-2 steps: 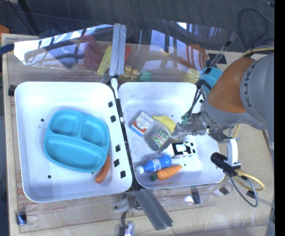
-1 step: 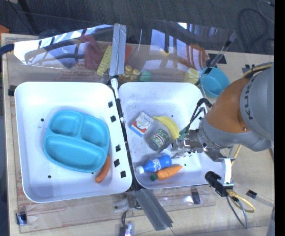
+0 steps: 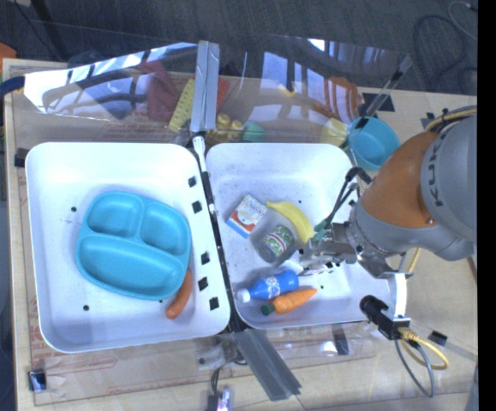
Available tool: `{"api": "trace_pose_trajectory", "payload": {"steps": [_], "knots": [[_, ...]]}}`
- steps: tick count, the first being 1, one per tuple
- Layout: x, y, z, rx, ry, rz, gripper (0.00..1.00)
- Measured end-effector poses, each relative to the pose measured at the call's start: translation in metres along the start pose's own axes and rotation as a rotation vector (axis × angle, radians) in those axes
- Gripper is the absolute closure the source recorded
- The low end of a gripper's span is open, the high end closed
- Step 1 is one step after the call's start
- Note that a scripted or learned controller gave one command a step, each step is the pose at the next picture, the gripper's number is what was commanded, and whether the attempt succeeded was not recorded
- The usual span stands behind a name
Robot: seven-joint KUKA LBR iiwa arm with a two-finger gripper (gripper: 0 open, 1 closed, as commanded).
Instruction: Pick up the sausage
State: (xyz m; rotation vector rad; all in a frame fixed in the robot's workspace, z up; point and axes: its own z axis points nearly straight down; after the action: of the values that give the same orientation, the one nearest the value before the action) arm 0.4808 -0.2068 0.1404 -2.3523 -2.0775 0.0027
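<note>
Sausage (image 3: 178, 297), orange-brown and slender, lies in the left bin (image 3: 50, 187) at the lower centre of the frame, tucked against the lower right edge of the blue divided tray (image 3: 132, 244). Well apart from it, the tool (image 3: 323, 248) hangs over the right bin (image 3: 316, 165) at centre right, with nothing visibly between its parts, though how wide it stands I cannot tell. Just left of it sit a can (image 3: 277, 241), a banana (image 3: 293, 217), a small carton (image 3: 247, 214), a bottle (image 3: 269, 287) and a carrot (image 3: 293, 299)
</note>
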Motion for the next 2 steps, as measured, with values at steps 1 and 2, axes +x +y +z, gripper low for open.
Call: {"api": "trace_pose_trajectory", "payload": {"steps": [1,2], "knots": [[0.0001,0.0010,-0.0088,0.002,0.000,-0.005,1.00],[0.0004,0.0019,-0.0174,0.003,0.001,-0.010,1.00]]}}
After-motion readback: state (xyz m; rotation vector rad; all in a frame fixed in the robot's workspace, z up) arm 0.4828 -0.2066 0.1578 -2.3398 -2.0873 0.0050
